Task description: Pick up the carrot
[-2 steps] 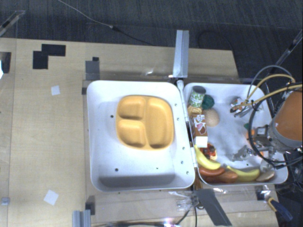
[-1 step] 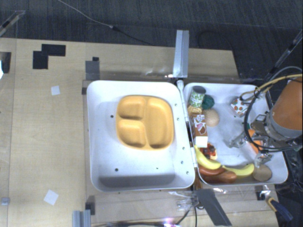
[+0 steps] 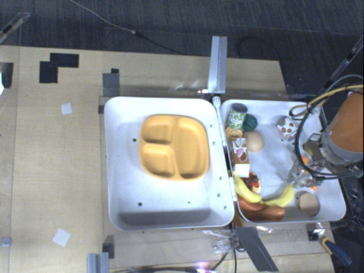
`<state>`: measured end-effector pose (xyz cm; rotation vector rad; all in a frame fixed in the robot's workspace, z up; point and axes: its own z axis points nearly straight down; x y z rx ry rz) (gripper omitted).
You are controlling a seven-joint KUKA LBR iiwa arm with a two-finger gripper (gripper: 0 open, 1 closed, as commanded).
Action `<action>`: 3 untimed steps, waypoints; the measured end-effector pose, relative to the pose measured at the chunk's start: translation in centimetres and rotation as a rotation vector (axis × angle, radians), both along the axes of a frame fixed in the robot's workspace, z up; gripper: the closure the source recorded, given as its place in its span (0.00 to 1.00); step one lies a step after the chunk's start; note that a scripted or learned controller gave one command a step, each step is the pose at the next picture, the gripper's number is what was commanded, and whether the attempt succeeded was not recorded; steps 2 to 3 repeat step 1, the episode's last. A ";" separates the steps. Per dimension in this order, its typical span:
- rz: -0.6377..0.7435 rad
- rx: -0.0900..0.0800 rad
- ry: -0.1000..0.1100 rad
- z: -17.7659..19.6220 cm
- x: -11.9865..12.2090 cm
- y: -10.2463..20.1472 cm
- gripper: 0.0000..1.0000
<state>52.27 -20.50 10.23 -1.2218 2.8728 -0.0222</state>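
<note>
In the right bin (image 3: 341, 212), my gripper (image 3: 301, 175) reaches down near the right wall, under the grey wrist and its orange band (image 3: 348, 127). A small orange piece (image 3: 306, 161), which may be the carrot, peeks out beside the gripper; the arm and cables hide most of it. Whether the gripper touches it cannot be told.
The right bin also holds a can (image 3: 236, 118), a green item (image 3: 250, 121), a beige egg shape (image 3: 255, 142), a spotted white piece (image 3: 286, 128), two bananas (image 3: 250, 191), a brown sausage (image 3: 263, 211) and a tan ball (image 3: 309, 203). The left bin (image 3: 122, 209) bears a yellow divided tray (image 3: 173, 147).
</note>
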 end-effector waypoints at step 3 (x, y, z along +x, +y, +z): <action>0.337 -0.002 0.012 -1.2 4.0 2.6 1.00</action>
